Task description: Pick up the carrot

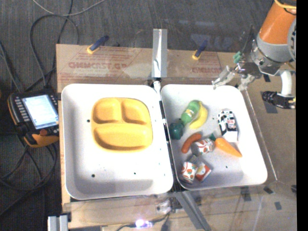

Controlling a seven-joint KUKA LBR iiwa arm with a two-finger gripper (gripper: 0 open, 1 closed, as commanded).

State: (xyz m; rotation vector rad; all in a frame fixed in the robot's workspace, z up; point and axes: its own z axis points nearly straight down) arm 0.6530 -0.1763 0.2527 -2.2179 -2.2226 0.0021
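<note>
Can't read the faded red print on the cardboard [103,65] from here. Carrot [228,147] sits on the right side of the right bin [252,173], lying slantwise, tip pointing near-right. Gripper [232,82] hovers over the bin's far rim, fingers spread, grasping nothing.

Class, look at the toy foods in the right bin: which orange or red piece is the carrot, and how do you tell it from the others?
The carrot is the plain orange cone beside the black-and-white carton. The sausage is darker, reddish and round-ended.
</note>
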